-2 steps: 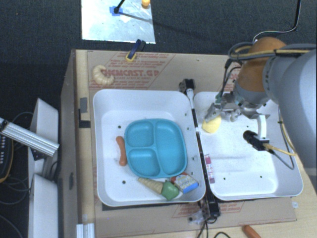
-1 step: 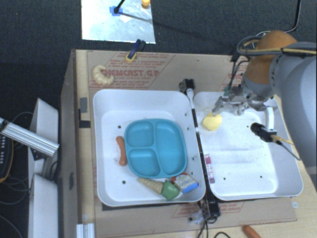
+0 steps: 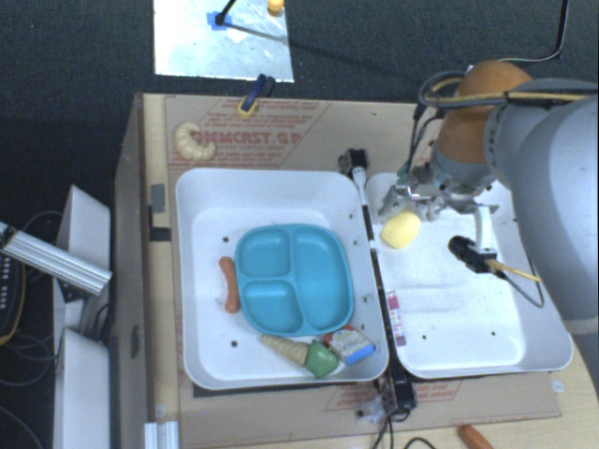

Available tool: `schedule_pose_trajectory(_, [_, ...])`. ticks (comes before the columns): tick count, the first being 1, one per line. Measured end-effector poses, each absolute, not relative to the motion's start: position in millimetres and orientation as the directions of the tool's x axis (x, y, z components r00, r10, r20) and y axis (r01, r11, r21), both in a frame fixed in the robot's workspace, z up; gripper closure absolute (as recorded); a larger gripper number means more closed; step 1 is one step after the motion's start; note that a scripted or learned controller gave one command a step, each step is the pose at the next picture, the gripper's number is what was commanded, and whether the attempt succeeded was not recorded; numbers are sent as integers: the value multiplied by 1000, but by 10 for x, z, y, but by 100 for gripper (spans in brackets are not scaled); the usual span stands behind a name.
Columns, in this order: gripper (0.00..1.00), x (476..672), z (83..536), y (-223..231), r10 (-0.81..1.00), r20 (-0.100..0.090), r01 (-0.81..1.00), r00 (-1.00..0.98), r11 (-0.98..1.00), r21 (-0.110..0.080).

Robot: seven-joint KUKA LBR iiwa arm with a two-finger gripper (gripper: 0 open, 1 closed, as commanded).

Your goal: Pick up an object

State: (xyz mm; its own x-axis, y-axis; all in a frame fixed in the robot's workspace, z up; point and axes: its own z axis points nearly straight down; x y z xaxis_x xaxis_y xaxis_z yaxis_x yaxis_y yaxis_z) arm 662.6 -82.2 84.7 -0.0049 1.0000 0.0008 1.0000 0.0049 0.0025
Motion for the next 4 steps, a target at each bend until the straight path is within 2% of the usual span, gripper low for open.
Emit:
schedule_pose_trajectory(1, [100, 6634, 959, -830, 1000, -1, 1000, -7, 7, 5])
schedule_pose_trajectory(2, [0, 6634, 958, -829, 1000, -1, 1000, -8, 8, 5])
schedule_pose_trajectory(3, [0, 6564, 848, -867, 1000, -1, 1000, -1, 1, 2])
schedule_pose_trajectory(4, [0, 6693, 852, -947, 1000, 0, 1000, -3, 3, 3])
